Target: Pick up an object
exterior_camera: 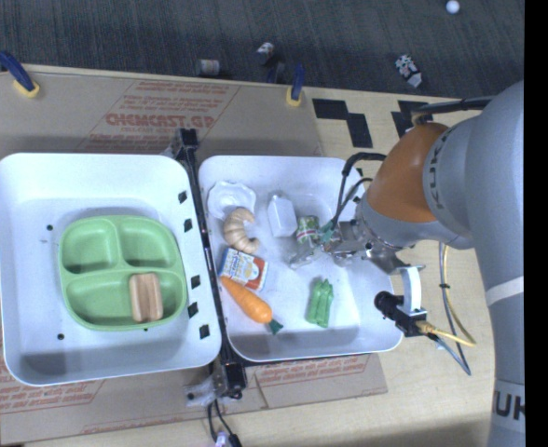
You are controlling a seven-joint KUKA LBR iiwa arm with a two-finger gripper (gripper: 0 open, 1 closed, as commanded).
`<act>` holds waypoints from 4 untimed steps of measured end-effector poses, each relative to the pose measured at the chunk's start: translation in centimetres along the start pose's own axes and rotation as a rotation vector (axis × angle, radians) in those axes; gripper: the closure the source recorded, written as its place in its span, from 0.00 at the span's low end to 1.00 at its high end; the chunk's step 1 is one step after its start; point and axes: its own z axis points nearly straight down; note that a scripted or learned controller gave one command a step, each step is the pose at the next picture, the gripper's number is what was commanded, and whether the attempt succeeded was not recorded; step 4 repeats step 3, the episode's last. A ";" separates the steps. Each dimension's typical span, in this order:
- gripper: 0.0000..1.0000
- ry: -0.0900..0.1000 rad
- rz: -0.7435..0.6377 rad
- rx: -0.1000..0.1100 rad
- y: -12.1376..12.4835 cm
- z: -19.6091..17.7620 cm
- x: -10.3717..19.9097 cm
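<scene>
My gripper (309,246) is low inside the right bin (372,338), near its middle right, with the orange-banded wrist behind it. Right at the gripper's tip stands a small greenish can (307,225), and a clear plastic cup (280,214) lies just left of that. Just below the gripper lies a green pea pod (320,303). Further left are a croissant (239,229), a small red and white carton (243,268), an orange carrot (249,303) and a white crumpled piece (229,196). Nothing is visibly held.
The left bin (22,250) holds a green divided plate (97,250) with a brown hot dog bun (144,296) in its lower right compartment. A black divider (199,250) separates the bins. Cables (456,329) trail from the wrist on the right.
</scene>
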 end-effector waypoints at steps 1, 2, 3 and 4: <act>0.00 -0.001 -0.001 -0.001 -6.7 0.0 -0.1; 1.00 -0.003 -0.005 -0.002 -6.6 -1.0 -0.1; 1.00 -0.002 -0.001 -0.006 -6.5 -12.3 3.0; 1.00 -0.002 -0.001 -0.006 -6.5 -12.3 3.0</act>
